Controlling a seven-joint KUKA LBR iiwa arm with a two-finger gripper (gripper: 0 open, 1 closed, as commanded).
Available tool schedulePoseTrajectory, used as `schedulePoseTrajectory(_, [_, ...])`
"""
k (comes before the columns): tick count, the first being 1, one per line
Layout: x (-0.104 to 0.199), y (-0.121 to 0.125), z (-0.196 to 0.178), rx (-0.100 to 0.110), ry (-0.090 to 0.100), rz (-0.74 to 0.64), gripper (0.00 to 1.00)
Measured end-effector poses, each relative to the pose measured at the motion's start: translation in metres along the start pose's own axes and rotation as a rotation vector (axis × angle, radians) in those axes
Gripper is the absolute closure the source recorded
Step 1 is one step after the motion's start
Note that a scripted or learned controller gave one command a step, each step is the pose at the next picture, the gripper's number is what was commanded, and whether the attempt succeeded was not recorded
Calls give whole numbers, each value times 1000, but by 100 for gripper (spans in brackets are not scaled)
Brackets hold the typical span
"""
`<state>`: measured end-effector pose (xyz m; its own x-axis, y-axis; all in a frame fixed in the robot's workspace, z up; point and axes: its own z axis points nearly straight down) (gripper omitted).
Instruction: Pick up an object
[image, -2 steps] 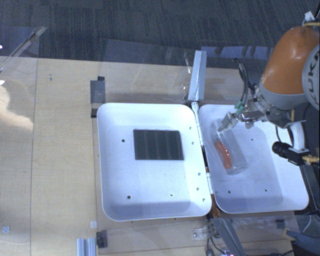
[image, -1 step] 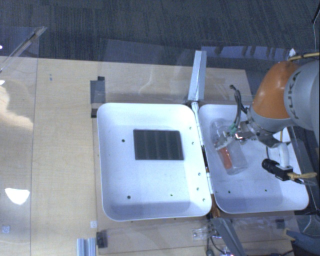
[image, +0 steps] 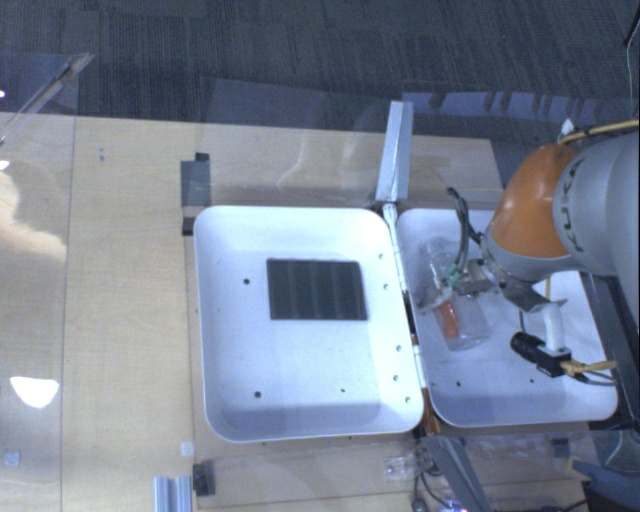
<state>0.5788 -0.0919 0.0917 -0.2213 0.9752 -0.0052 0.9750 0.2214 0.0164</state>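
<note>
The gripper (image: 468, 285) is low in the right bin (image: 500, 400), and whether it is wide or closed cannot be told. A clear plastic container (image: 464, 328) with a reddish piece (image: 450, 318) inside lies just beneath it, seemingly resting on the bin floor. By my judgement nothing is lifted yet, so the grasp and raise are left to do.

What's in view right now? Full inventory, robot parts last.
bench: 1, pale wood, under both bins
left bin: 1, white, middle of the view
right bin: 1, white, touching the left bin's right side
dark rectangle: 1, dark grey, flat in the middle of the left bin
clear plastic item: 1, see-through with a red-orange bit showing, left part of the right bin
metal strip: 1, grey, behind the bins where they meet
arm: 1, grey with orange band, reaching in from the right
gripper: 1, dark, low over the clear plastic item
</note>
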Motion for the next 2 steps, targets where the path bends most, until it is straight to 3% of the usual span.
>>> schedulePoseTrajectory(1, [1,2,-12,-5,-1,-2,100])
schedulePoseTrajectory(2, [27,101,-93,10,3,45,100])
